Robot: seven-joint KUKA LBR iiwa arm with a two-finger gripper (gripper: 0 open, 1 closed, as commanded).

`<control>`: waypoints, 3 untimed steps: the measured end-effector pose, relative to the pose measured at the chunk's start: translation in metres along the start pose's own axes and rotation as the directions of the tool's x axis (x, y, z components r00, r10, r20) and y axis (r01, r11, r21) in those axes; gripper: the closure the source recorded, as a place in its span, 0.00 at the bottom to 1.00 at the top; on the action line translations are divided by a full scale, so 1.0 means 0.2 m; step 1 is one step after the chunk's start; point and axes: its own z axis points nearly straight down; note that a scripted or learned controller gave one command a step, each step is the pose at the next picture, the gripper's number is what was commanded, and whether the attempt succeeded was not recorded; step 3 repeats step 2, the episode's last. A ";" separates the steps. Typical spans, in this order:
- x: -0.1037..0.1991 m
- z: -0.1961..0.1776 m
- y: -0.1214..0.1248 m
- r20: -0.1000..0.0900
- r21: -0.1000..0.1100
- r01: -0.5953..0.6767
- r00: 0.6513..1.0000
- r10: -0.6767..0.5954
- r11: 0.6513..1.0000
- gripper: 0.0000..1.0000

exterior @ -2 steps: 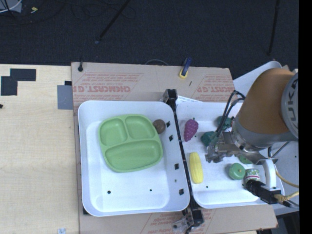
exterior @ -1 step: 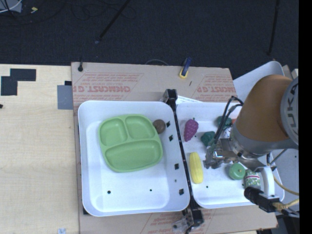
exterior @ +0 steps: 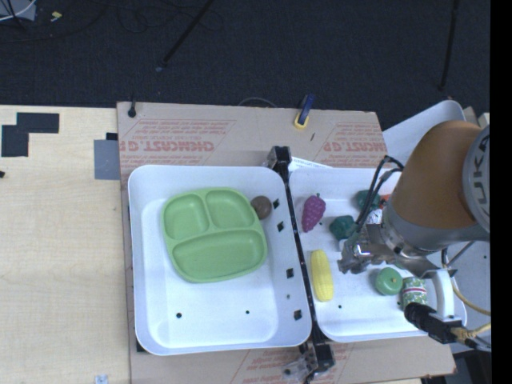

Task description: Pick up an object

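Observation:
The right bin (exterior: 352, 326) holds a purple bunch of grapes (exterior: 313, 211), a yellow corn cob (exterior: 322, 274), a dark green piece (exterior: 344, 226), a round green toy (exterior: 389, 281) and a small green-and-white can (exterior: 414, 292). My gripper (exterior: 358, 256) hangs low over the middle of this bin, between the dark green piece and the round green toy, to the right of the corn. Its metal fingers are small and partly hidden under the wrist. Nothing shows between them.
The left bin (exterior: 152, 310) carries a green divided plate (exterior: 214, 234), with a small brown ball (exterior: 261, 206) at the plate's upper right. A black divider rail (exterior: 292, 238) separates the bins. The arm's orange band (exterior: 436, 178) covers the right bin's far right side.

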 end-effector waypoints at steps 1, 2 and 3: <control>0.05 -0.06 -0.04 -0.001 -0.002 0.003 1.000 -0.003 1.000 1.00; 0.05 -0.01 -0.03 -0.001 0.002 0.000 1.000 0.000 1.000 1.00; 0.05 -0.01 -0.03 -0.001 0.002 0.000 1.000 0.000 1.000 1.00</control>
